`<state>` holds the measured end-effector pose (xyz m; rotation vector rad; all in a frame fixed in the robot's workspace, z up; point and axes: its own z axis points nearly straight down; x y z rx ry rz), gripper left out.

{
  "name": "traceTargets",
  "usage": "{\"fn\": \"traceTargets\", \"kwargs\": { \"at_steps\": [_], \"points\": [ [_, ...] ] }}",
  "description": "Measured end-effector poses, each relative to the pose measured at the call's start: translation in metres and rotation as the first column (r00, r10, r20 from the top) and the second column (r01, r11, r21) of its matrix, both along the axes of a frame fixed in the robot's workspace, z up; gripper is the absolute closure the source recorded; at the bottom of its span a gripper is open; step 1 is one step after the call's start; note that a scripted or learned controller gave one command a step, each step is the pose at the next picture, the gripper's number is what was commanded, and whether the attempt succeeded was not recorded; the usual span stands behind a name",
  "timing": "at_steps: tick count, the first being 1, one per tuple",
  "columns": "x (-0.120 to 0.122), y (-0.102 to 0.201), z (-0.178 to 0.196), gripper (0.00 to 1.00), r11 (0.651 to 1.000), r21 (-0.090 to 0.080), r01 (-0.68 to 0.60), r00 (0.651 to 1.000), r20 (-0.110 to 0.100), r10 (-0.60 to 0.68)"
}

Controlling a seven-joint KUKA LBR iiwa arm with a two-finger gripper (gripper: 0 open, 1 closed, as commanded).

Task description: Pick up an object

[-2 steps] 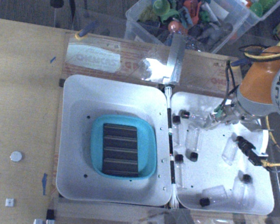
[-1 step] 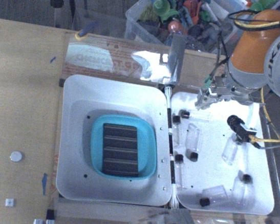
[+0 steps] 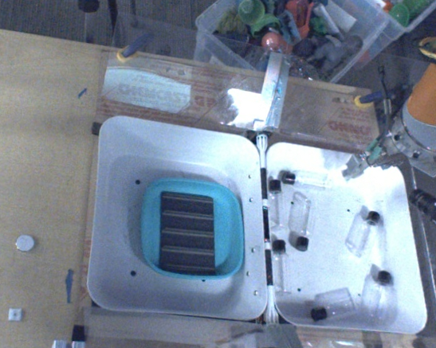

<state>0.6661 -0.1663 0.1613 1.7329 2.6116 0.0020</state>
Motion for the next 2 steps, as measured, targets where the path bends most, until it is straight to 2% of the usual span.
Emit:
{"fn": "traceTargets", "kwargs": {
  "at_steps": [1,2],
  "points": [
    [0.0,0.0,0.0,0.0,1.0,0.0,0.0,1.0,0.0,0.0],
    [-0.03,0.053,-0.068,0.0,0.993,0.001,-0.118,0.993,-0.002,0.118]
  ]
}}
